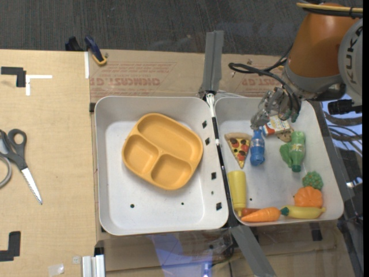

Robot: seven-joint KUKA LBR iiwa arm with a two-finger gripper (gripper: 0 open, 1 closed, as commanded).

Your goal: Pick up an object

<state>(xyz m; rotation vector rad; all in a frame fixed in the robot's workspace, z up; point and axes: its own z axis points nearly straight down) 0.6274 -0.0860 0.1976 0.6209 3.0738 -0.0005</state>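
My gripper [274, 113] hangs over the back of the right bin [271, 180], reaching in from the right under the orange wrist band. Just below it lies a small red and white pack [279, 126], partly hidden by the gripper; nothing shows whether it is held. In front of that stands a blue bottle [257, 149], with a pizza slice [238, 148] to its left and a green bottle [293, 152] to its right. Along the front of that bin lie a yellow bottle [237, 189], a carrot [260, 214], a banana [304, 212], an orange [308, 197] and broccoli [313, 180].
The left bin [115, 201] holds a yellow divided plate [162, 150]. Scissors [17, 157] lie on the bench at far left. A blue clamp [95, 49] sits at the back on the cardboard. A metal divider [212, 62] runs between the bins.
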